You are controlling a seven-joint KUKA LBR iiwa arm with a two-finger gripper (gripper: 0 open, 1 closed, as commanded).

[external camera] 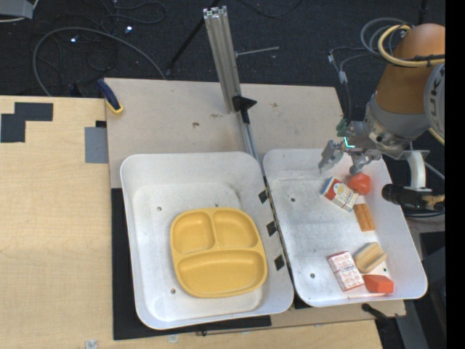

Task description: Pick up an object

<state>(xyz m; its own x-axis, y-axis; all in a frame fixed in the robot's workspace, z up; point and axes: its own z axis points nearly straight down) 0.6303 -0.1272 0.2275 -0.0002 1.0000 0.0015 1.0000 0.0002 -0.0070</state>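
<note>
Looks like the approach step: two-finger gripper [343, 158] hangs at upper right of the frame, fingers apart, nothing in them. Small white-and-orange carton [340, 193] lies just below in the right white bin [305, 227]; next move needs a straight descent over it.

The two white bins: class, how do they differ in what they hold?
The left bin holds one yellow divided plate; the right bin holds several small items, among them a carton and a pink box. The end effector is above the right bin, not the left. Both are shallow and white.
</note>
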